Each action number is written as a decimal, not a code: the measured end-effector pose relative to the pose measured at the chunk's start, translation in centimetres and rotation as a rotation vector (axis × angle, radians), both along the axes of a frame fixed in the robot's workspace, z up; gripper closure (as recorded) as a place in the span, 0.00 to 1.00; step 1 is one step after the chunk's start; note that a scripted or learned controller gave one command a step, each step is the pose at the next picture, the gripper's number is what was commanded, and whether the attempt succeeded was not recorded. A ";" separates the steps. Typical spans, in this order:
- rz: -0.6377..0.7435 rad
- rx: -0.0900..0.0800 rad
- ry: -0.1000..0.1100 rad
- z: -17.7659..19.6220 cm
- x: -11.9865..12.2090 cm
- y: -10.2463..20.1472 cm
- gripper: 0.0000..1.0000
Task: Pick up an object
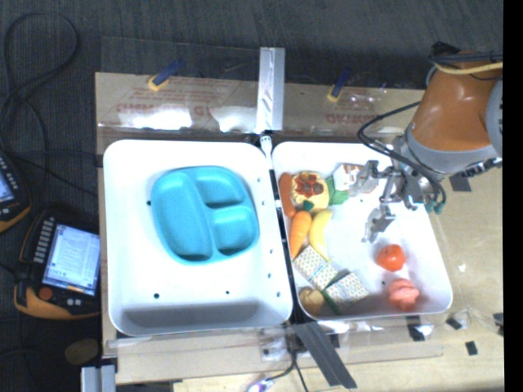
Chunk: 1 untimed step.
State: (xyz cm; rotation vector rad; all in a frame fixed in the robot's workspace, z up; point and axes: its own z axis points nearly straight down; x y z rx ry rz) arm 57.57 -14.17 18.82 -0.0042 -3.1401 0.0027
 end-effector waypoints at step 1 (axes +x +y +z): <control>0.134 0.001 0.000 -2.1 -2.3 -7.7 0.00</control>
